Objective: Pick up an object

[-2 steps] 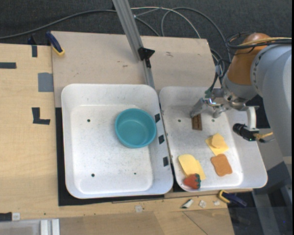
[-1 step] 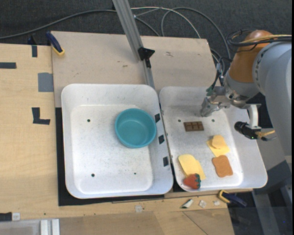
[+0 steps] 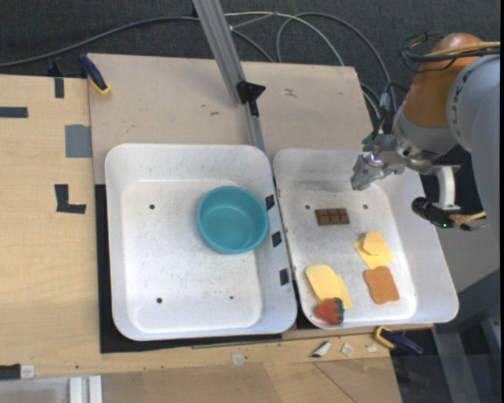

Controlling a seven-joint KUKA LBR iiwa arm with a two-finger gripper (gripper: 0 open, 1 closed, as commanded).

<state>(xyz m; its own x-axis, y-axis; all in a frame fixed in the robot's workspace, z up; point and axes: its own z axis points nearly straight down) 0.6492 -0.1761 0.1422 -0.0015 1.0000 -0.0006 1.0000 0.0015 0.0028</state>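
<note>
Two white bins on the bench, gripper (image 3: 363,177) hanging over the right bin's (image 3: 420,313) far end above a chocolate bar (image 3: 332,217); can't tell its state.

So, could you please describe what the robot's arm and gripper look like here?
The arm is bulky, rounded and grey, with an orange band above the wrist. Black cables loop around its top. It tapers to a small metallic grey gripper, and a black fitting sits on its lower side.

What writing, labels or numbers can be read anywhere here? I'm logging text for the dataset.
None can be read. The blue bowl, brown bar, yellow pieces, orange piece and both white bins bear no print; the small tags on the bench's front edge are too small to tell.
</note>
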